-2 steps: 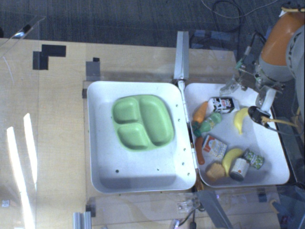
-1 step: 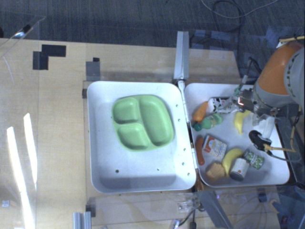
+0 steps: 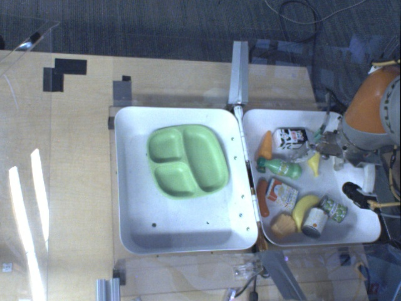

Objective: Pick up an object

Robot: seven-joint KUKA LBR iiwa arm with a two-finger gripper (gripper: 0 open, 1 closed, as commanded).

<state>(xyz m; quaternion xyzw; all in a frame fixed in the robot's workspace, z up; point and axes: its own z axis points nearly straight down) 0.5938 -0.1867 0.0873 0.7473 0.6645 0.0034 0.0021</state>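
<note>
The right bin (image 3: 369, 234) holds several small items. Along its far side lie an orange carrot (image 3: 266, 144), a black-and-white carton (image 3: 290, 138), a green bottle (image 3: 280, 167) and a small yellow piece (image 3: 313, 163). Nearer the front are a flat printed packet (image 3: 282, 193), a banana (image 3: 304, 207), a brown round piece (image 3: 283, 224), a grey can (image 3: 314, 222) and a green can (image 3: 334, 210). A reddish stick (image 3: 261, 198) lies along the left wall. My gripper (image 3: 330, 147) hangs low over the bin's far right part, just right of the carton and the yellow piece.
The left bin (image 3: 135, 231) carries a green divided plate (image 3: 187, 160). A metal post (image 3: 238, 74) stands behind the seam between the bins. The arm's orange band (image 3: 371, 105) and grey wrist cover the right bin's far right corner. Cables lie on the dark floor beyond the bench.
</note>
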